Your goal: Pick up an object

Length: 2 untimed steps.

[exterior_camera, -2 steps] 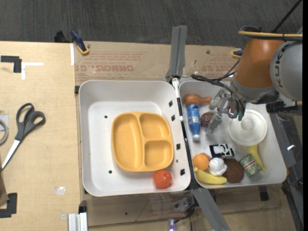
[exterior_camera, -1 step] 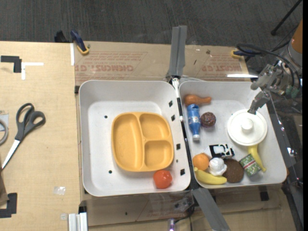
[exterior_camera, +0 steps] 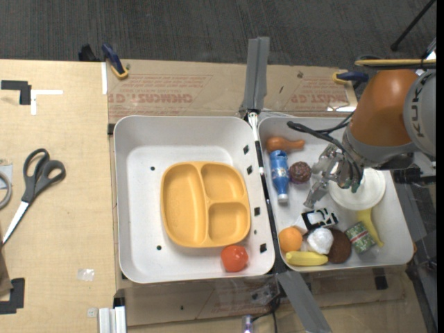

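Note:
My gripper (exterior_camera: 316,183) hangs over the middle of the right bin (exterior_camera: 401,255), reaching in from the right, open with nothing between its fingers. Just left of it lie a dark reddish ball (exterior_camera: 300,172) and a blue bottle (exterior_camera: 279,173). A small black-and-white object (exterior_camera: 319,219) sits just below the fingertips. A white dish (exterior_camera: 361,191) lies partly under the wrist. Along the bin's front are an orange (exterior_camera: 291,238), a banana (exterior_camera: 306,258), a white ball (exterior_camera: 320,241), a brown object (exterior_camera: 340,247) and a green can (exterior_camera: 360,236).
An orange-brown piece (exterior_camera: 284,143) lies at the right bin's back. The left bin (exterior_camera: 132,207) holds a yellow divided plate (exterior_camera: 205,204) and a red tomato (exterior_camera: 234,258). Scissors (exterior_camera: 31,182) lie on the bench at far left.

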Motion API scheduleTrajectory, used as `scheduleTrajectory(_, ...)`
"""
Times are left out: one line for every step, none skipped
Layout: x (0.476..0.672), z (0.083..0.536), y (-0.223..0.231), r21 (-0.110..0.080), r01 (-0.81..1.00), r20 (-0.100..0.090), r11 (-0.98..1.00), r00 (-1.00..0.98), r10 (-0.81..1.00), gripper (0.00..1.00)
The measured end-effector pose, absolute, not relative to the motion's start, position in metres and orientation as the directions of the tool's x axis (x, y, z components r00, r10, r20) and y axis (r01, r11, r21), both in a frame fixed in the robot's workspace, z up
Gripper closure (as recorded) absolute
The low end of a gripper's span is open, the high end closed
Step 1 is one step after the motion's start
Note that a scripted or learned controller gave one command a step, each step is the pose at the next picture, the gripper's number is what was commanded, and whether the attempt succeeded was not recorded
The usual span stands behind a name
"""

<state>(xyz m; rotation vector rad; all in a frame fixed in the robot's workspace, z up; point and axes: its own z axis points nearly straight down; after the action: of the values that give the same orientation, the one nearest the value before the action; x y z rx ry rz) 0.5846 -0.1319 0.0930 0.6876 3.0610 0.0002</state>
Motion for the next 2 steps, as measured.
scheduleTrajectory(0.640,0.144,-0.186,0.002,0.518,-0.009,0.855,-0.855,0.518,0.00)
scheduleTrajectory(0.650,0.116,-0.130,-0.003,0.513,-0.024,0.858,-0.858,0.513,0.00)
